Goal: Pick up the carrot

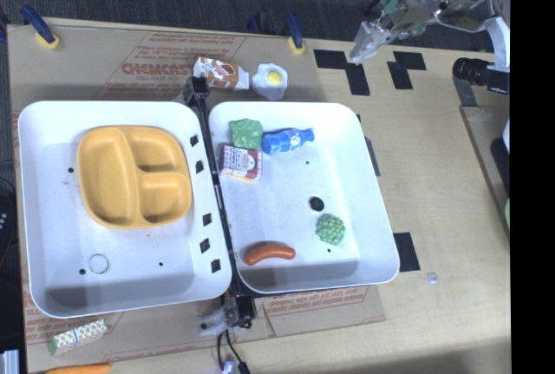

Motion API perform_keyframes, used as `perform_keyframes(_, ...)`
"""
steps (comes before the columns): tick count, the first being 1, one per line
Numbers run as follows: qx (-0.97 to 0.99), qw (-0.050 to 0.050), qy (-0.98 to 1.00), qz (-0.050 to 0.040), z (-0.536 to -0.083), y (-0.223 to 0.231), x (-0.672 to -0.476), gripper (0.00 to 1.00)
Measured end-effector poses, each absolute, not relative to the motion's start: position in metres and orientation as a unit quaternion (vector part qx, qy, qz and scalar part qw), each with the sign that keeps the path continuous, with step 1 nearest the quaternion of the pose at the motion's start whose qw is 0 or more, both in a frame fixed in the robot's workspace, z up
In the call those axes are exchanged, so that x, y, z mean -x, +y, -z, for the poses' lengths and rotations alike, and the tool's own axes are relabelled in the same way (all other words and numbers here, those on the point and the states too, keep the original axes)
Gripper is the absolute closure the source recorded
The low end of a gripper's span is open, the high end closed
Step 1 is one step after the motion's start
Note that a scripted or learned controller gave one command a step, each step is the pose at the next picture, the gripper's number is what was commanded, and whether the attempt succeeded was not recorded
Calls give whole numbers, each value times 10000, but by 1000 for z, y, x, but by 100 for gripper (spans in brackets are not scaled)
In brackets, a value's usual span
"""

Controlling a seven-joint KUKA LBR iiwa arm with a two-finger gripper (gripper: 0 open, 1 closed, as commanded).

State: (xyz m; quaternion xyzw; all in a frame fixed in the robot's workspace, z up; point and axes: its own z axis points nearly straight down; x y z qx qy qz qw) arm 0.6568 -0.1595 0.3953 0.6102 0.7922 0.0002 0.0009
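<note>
Gripper [364,47] hanging beyond the right bin [368,190], aperture unreadable. Carrot [269,253] lying by that bin's front wall. Risking clipping the wall on descent, or nudging the round carrot and rolling it away.

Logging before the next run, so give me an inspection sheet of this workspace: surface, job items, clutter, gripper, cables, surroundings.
Surface: cardboard-covered bench bearing two white bins.
Job's things: orange elongated piece, likely the carrot, lying near the right bin's front wall.
Clutter: blue bottle, green block, red-white packet and green ball in the same bin; yellow plate in the left bin.
Gripper: gripper over the bench beyond the right bin's far corner.
Cables: thin wires at the front.
Surroundings: blue clamp on the far edge.
</note>
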Motion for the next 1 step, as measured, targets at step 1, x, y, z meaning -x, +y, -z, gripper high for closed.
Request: perform_keyframes(1,-6108,-15,7918,15,-295,-176,-605,100)
